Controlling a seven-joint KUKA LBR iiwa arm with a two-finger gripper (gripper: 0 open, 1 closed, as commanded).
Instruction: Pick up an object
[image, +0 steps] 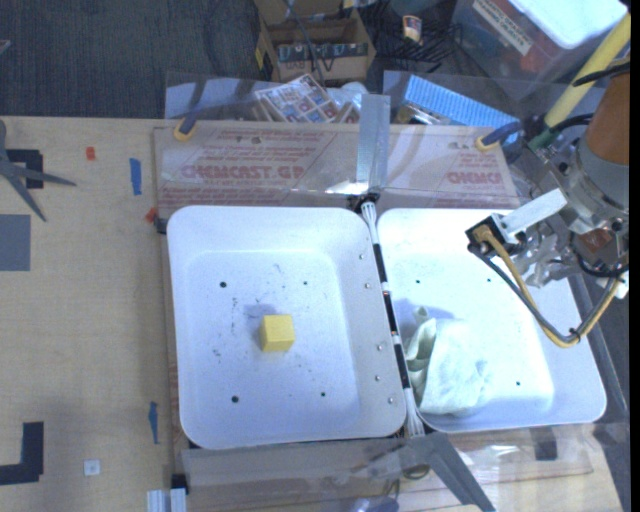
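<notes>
Two shallow white bins are seen side by side in the camera view, and the pick is judged not yet begun. In the left bin (200, 240) a small yellow cube (277, 333) is found lying flat on the floor, near the middle, apart from every wall and untouched. In the right bin (520, 400) a crumpled white cloth (452, 372) with a pale greenish fold is bunched against the divider, toward the near edge.

The gripper (545, 262) is seen at the far right, over the right bin's outer far corner — well apart from the cloth and farther yet from the cube. Nothing is seen between its fingers. Whether the jaws are spread or pressed together cannot be told, since they are tangled in view with cabling and a yellow-and-black hose.

No object is lifted or even touched, so every part of the task is taken to remain — a target must be chosen, the gripper brought over and lowered onto it, the object pinched and raised. The cloth is the nearer candidate; the cube offers cleaner, firmer faces.
</notes>
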